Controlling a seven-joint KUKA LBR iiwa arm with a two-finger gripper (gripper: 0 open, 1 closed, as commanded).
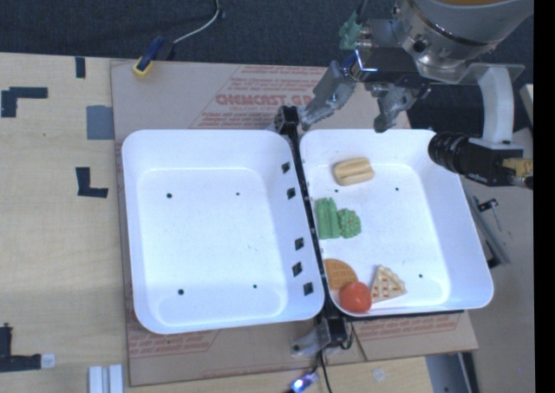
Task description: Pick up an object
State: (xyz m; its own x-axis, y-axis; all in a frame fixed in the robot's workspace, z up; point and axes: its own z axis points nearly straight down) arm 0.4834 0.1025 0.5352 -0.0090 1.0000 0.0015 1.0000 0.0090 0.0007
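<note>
My gripper [357,107] hangs above the far rim of the right bin [451,244], its two grey fingers [325,98] spread apart with nothing between them. Just below it, in the right bin, lies a tan bread roll [353,171]. A green leafy vegetable toy [336,219] lies near the bin's left wall. At the near edge sit a brown round cookie [338,273], a red tomato [355,298] and a waffle-patterned wedge [388,284], close together.
The left bin [208,304] stands beside the right one, joined by a black clipped divider [298,209]. A black camera unit [473,158] sticks out at the right bin's far right corner. A cable with a yellow and blue plug [147,56] lies behind the bins.
</note>
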